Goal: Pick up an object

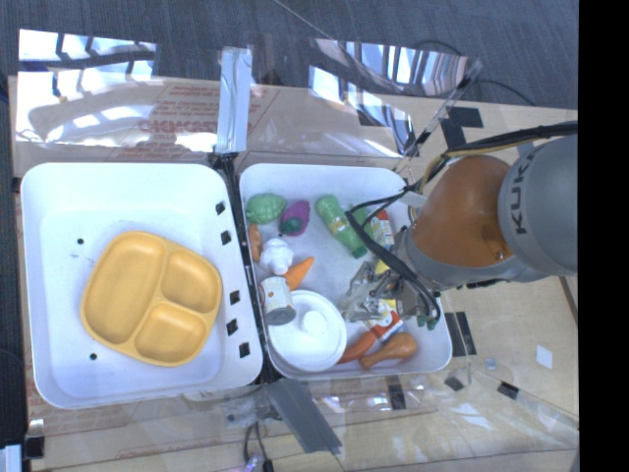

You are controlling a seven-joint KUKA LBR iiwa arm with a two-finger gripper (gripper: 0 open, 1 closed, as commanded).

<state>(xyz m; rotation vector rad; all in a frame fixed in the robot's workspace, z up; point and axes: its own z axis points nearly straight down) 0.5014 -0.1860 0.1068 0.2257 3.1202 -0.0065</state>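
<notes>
A yellow divided tray (149,296) lies in the left bin (44,190). The end effector (376,298) hangs low in the right bin (324,173), among a green bottle (339,225), a white plate (308,330) and carrots (378,347).

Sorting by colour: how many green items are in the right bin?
2: a leafy green vegetable at the bin's top left, a green bottle right of it. The arm may hide others.

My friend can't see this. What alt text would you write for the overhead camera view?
A grey robot arm with an orange band reaches from the right, its gripper low in the right bin among toy food: a green bottle, carrots, a white plate. The left bin holds a yellow divided tray.
</notes>
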